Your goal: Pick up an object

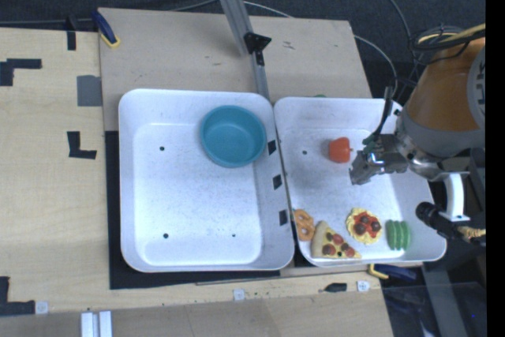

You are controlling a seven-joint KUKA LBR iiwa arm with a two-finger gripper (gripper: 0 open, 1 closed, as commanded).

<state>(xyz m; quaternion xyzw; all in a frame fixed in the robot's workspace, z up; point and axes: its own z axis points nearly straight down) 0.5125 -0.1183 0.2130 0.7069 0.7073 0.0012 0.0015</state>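
In the right bin (316, 122) a small red-orange object (339, 150) lies near the middle. My gripper (364, 167) hangs just to its right and slightly lower, a short gap apart from it. Along the bin's front edge lie a pretzel-like piece (303, 223), a pizza slice (331, 242), a round yellow and red toy (364, 226) and a green piece (398, 234). A blue bowl (233, 136) sits at the back right of the left bin (158, 193).
The grey arm with its orange band (450, 95) reaches in from the right over the right bin's edge. A slanted metal pole (233, 4) and cables run behind the bins. A black divider strip (278, 177) lies between the two bins.
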